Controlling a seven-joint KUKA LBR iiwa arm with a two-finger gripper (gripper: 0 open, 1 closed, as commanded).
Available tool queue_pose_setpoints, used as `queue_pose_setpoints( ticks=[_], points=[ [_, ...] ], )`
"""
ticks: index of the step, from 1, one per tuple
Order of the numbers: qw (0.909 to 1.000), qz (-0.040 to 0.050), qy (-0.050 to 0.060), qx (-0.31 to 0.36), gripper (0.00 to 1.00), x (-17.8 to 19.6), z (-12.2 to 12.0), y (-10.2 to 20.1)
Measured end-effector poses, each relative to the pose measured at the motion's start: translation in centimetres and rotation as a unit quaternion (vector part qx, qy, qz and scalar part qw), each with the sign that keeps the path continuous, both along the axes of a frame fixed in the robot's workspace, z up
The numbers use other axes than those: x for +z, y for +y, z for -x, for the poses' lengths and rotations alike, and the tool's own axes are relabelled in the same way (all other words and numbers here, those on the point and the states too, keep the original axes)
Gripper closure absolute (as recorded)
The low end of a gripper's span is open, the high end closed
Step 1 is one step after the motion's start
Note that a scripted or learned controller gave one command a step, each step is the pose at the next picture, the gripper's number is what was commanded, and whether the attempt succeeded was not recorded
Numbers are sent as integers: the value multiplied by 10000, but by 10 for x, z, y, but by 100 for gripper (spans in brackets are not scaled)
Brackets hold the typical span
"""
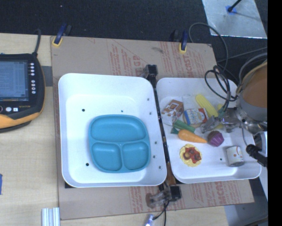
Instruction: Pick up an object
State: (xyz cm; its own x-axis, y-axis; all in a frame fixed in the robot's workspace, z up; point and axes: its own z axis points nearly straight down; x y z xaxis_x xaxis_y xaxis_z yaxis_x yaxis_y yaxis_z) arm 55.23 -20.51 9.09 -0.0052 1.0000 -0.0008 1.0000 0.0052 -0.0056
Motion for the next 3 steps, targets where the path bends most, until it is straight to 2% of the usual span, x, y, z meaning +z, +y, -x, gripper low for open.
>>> queue_pose_setpoints(
  ticks=[1,2,3],
  points=[
    [10000,-8,-20,-6,0,1,-71,18],
    [10000,3,-8,-2,0,9,18,-4],
    [10000,7,-5,14,100,20,18,-4]
  ],
)
